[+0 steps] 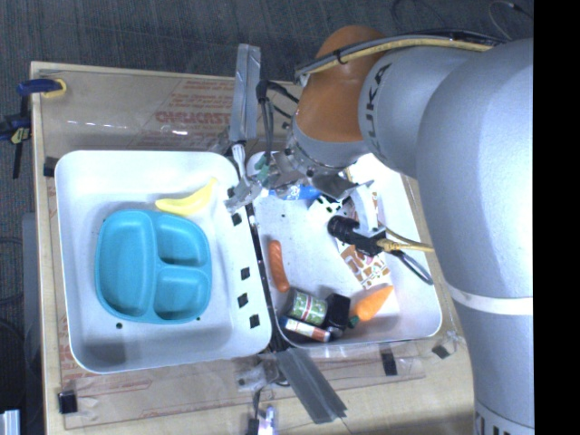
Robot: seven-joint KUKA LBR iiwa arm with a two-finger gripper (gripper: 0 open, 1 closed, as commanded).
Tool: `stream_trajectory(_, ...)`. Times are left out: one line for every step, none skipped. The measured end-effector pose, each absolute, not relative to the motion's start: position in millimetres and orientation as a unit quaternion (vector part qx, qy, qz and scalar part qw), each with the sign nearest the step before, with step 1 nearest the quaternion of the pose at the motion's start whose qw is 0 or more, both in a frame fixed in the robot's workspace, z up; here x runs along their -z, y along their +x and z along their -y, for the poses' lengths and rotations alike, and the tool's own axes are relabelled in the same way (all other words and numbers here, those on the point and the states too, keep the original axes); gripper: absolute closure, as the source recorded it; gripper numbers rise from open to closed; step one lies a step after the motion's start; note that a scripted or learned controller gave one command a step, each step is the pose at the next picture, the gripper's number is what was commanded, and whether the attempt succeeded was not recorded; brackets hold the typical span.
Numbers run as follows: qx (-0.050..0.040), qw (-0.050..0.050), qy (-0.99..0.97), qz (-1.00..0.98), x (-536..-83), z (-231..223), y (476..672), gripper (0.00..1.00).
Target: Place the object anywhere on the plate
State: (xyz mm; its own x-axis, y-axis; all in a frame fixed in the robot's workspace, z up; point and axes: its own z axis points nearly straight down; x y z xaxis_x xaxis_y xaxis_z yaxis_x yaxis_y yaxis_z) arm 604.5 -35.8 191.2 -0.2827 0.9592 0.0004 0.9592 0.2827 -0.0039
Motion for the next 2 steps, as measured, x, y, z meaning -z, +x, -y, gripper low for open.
stream_trajectory(-0.0024,0.002,-0.597,0.802,-201,35,604.8,1.00)
stream_trajectory(-0.0005,0.000,-0.642,0.767,-333,98,623.0,1.00)
